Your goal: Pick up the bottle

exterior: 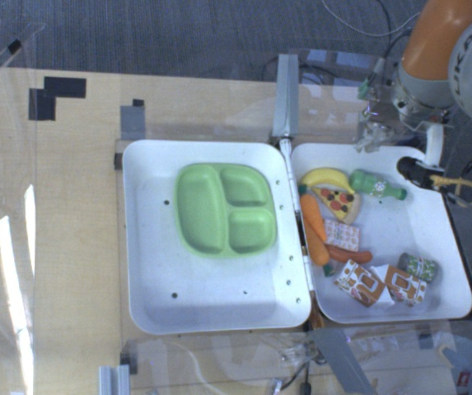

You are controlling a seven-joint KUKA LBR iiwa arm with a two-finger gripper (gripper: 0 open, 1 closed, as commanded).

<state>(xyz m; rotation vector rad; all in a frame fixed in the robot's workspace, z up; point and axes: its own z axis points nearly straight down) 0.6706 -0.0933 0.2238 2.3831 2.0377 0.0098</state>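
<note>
Light wood bench top with black tape marks at far left. Dark grey carpet floor beyond the bench's back edge, a thin cable looped on it. Clear acrylic panel along the left, catching glare. Metal bracket upright at the bench's back.

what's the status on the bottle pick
Gripper above right bin's far edge, nothing held. Green bottle lying on its side near the banana, untouched. Pizza slice close beside; top approach looks clear.
</note>
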